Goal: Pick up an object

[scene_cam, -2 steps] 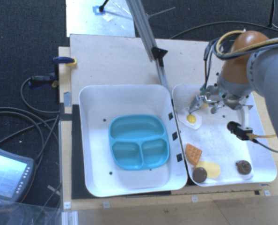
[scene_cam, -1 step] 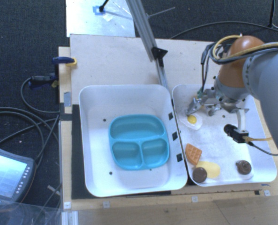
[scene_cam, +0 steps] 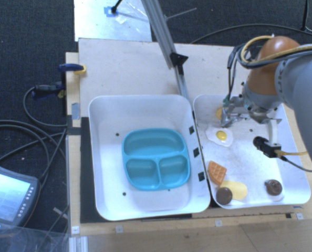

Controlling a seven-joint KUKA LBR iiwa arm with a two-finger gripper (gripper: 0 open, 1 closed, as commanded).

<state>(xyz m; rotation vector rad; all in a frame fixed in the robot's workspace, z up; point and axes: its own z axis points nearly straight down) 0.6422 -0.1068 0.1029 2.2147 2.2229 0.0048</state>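
On the tabletop (scene_cam: 124, 67), the right bin's (scene_cam: 298, 193) near edge carries a brown chocolate piece (scene_cam: 224, 195) touching a yellow toy (scene_cam: 236, 190), a toy waffle (scene_cam: 216, 171) just behind them and a second chocolate piece (scene_cam: 273, 187) well apart to the right. The left bin (scene_cam: 101, 140) holds a blue divided plate (scene_cam: 156, 158). Farther back, a toy fried egg (scene_cam: 221, 137) lies just below the pincer (scene_cam: 227, 118), which hangs low at the bin's far side beside a small yellow item (scene_cam: 219, 113); whether it is apart or together cannot be told. The egg looks the likeliest target. Being flat, it probably calls for a descent centred over its rim, clear of the bin wall.
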